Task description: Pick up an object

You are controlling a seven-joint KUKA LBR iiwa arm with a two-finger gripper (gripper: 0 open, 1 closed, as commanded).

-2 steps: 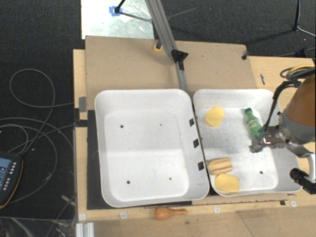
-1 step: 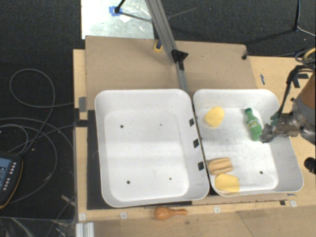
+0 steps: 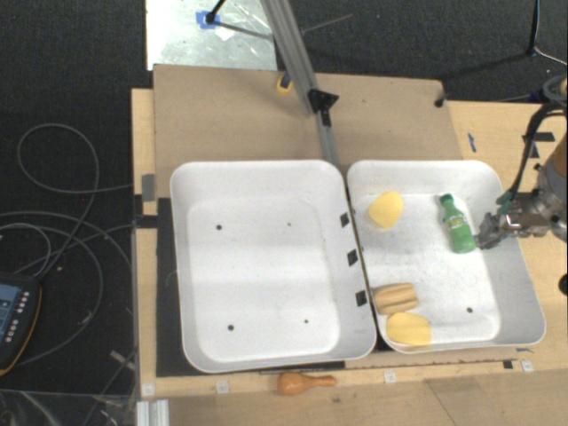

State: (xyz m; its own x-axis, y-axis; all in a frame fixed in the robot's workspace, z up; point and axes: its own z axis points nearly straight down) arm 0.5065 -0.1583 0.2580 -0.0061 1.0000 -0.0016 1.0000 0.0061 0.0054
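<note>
The right bin [image 3: 515,318] holds a green bottle [image 3: 457,224] lying near its right wall, a yellow rounded piece [image 3: 385,209] toward the back left, a tan bun-like object [image 3: 395,296] at the front left, and another yellow piece [image 3: 408,329] just in front of it. My gripper [image 3: 491,233] hangs at the right side of this bin, just right of the green bottle's lower end. Nothing shows between its fingers, and their gap is too small to read.
The left bin [image 3: 191,238] sits beside the right one, joined by black clips along the shared wall. An orange-brown object [image 3: 303,382] lies on the bench in front of the bins. A grey pole [image 3: 297,56] slants in from the back.
</note>
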